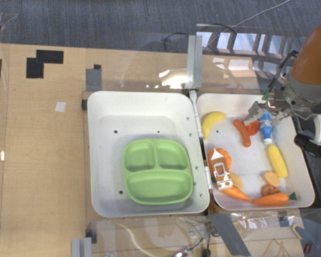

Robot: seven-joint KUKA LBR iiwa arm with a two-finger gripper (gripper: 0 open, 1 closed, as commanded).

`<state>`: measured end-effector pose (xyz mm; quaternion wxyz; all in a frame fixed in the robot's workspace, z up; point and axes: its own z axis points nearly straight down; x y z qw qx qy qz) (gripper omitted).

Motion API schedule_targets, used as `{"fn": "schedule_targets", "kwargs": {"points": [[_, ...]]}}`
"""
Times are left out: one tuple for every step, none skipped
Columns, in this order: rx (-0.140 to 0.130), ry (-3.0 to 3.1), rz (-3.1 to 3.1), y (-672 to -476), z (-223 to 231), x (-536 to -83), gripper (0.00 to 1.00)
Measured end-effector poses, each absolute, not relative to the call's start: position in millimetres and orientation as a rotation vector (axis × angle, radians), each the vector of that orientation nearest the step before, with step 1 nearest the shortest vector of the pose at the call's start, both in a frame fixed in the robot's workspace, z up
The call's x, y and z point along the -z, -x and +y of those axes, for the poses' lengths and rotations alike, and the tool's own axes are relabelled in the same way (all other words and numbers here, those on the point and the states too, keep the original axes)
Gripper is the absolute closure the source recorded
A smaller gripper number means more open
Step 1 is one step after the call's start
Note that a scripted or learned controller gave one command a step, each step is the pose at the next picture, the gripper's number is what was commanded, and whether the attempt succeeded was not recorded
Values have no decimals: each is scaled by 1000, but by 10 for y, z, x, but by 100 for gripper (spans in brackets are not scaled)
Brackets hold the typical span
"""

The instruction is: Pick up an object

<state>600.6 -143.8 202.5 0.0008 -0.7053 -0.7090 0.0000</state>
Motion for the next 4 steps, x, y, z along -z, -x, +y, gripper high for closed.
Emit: {"fn": "schedule_targets", "kwargs": {"points": [[20,2246,-2227,-6281,-1879,-1137,0],[22,2144,-2348,-6425,-1877,-1079,0],[6,2047,-2393,-6480,-1805,-876,0],[9,2045,-2398,-6494,-1794,-983,100]]}}
